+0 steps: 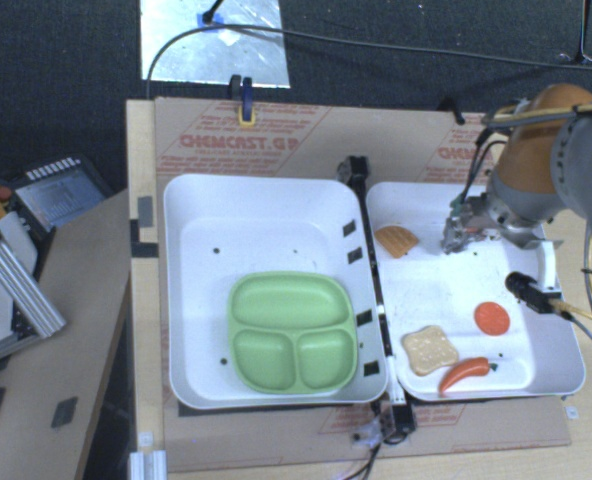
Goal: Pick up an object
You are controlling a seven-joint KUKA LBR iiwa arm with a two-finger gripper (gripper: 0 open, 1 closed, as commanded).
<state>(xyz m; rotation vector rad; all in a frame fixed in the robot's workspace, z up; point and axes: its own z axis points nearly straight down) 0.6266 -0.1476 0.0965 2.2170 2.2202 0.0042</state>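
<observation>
In the right bin (416,298) lie an orange-brown chip-like piece (398,240) near the far left, a red disc (492,317) at mid right, a slice of toast (430,349) near the front, and a red-orange chili pepper (464,373) at the front edge. My gripper (462,236) hangs low over the far part of the right bin, to the right of the orange-brown piece and apart from it. Nothing shows between its tips.
The left bin (201,218) holds a green divided tray (291,330). A black divider with clips (366,258) runs between the bins. The arm (556,158) with its cables covers the right bin's far right corner. A black part (526,290) juts over the right side.
</observation>
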